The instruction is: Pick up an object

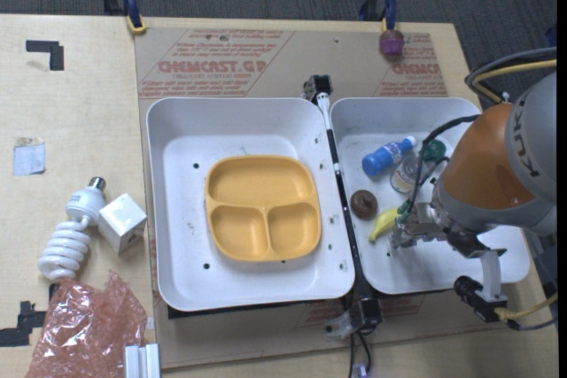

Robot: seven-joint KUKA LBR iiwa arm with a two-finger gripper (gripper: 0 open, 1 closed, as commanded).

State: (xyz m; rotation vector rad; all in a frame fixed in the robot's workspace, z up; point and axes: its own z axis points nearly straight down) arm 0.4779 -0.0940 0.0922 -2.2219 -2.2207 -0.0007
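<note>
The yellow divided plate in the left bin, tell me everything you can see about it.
The yellow divided plate is a rounded-square tray that looks like matte plastic, with three compartments: one wide section across the far side and two smaller ones nearer the camera. It holds nothing. It lies flat and upright, slightly rotated, near the middle of the left bin, resting on the bin's white floor and clear of its walls. Nothing else touches it.

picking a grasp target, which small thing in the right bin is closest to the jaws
The yellow banana-shaped toy, right beside the gripper; the brown round ball and blue plastic bottle lie farther off.
</note>
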